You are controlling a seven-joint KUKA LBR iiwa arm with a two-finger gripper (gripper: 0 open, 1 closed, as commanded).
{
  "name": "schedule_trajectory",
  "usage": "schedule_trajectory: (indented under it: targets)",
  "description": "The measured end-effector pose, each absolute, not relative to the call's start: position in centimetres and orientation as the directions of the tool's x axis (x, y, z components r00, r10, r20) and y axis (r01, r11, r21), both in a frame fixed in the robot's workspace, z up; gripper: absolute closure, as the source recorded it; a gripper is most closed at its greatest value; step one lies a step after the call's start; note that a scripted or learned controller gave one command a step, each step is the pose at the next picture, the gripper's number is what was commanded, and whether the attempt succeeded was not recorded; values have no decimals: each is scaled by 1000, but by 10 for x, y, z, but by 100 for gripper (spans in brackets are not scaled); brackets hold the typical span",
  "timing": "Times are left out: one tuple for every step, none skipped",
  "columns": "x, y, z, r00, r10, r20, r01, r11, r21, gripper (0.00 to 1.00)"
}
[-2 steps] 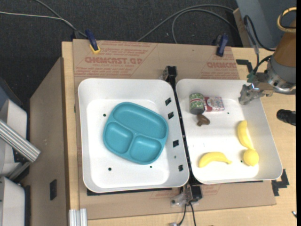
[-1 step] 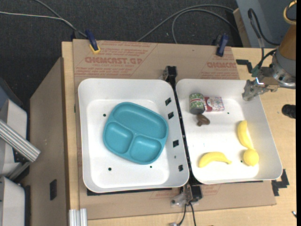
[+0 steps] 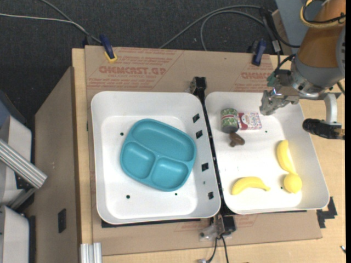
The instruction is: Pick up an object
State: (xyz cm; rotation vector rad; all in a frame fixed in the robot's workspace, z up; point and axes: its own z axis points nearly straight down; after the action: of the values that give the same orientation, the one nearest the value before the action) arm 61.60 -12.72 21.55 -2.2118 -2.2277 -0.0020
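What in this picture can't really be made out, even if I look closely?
- Gripper: too small and blurred in the camera view to tell whether it is open or shut.
- Arm: cut off by the top and right edges.
- Small brown thing in the right bin: too small to identify.
- Can: label too blurred to read.
- Cables: run off the top edge.

A divided plate (image 3: 158,154) lies in the left bin (image 3: 104,147); two bananas (image 3: 249,185) lie in the right bin (image 3: 312,196).
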Motion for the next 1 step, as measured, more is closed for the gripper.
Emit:
schedule_trajectory:
  targets:
    - [624, -63, 213, -8, 1000, 3, 1000, 8, -1, 100]
